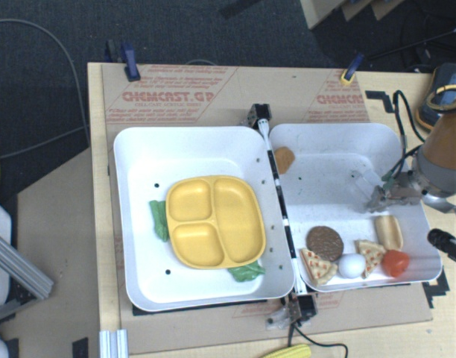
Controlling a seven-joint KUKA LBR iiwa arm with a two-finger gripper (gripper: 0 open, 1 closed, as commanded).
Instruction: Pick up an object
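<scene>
The camera view looks down on a cardboard-topped bench (213,88) bearing two shallow white bins side by side. The left bin (131,200) holds a yellow divided plate (214,221) with three compartments, lying flat in the middle. A green leafy piece (159,220) pokes out from under the plate's left edge, and a second green piece (247,272) shows at the plate's lower right corner.

Taking the yellow plate as the landmark, the right bin (325,140) sits just to its right, past the divider where the two bins meet. A small orange-brown piece (285,157) lies close to the divider, up and to the right of the plate. Further right and lower, level with the plate's lower half, is a cluster of toy food: a dark brown round patty (325,242), a pizza slice (317,265) touching it from below, a white ball (352,265), a second pizza slice (371,255), a red tomato (396,263) and a hot dog bun (390,231) just above the tomato.

The gripper (396,194) hangs far right of the plate, over the right bin's right side, directly above the hot dog bun. Whether its tips are apart or together cannot be told, and nothing is visibly between them.
</scene>
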